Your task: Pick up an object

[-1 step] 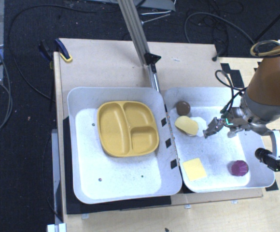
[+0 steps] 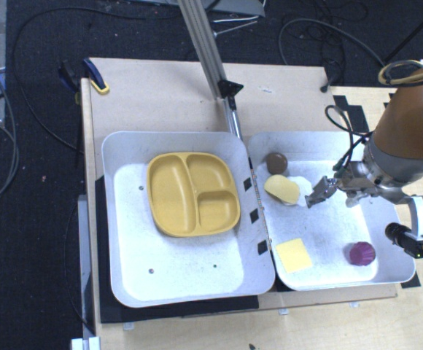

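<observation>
Hovering end effector (image 2: 318, 193) over right bin (image 2: 386, 272) | grip state cannot be told | pale yellow lump (image 2: 282, 189) just left | purple ball (image 2: 362, 253) below-right | yellow square (image 2: 294, 254) below-left

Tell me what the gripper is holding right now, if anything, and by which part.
Nothing is seen between its fingers. The gripper hovers in the right bin, its tips close beside the pale yellow object and a small white object, without visibly clasping either.

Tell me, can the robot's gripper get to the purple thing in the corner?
Probably yes. The purple object sits alone on the right bin's floor, with nothing on top or beside it, and the gripper hangs over that same bin.
</observation>
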Controlling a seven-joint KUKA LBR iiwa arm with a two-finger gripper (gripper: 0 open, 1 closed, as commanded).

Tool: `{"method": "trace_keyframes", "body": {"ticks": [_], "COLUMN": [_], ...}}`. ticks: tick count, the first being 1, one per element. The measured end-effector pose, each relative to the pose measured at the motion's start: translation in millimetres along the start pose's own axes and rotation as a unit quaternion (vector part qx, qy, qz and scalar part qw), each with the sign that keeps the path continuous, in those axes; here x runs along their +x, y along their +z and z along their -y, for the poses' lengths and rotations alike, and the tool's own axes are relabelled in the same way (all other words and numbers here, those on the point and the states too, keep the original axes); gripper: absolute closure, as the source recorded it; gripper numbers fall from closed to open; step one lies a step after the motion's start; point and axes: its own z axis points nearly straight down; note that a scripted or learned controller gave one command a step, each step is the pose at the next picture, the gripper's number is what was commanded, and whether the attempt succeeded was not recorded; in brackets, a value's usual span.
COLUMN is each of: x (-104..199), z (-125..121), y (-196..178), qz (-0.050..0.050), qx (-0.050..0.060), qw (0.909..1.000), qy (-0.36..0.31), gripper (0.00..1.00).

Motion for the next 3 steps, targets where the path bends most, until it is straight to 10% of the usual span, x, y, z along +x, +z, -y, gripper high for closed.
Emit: {"method": "trace_keyframes", "body": {"ticks": [2,3], "x": [7.6,7.7], "z": [8.1,7.3], "y": [102.8,90.2], "qz": [0.000,0.000], "qx": [0.001,0.000], "qw": [1.0000,1.0000], "qy": [0.001,0.002], "gripper": [0.00,1.00]}}
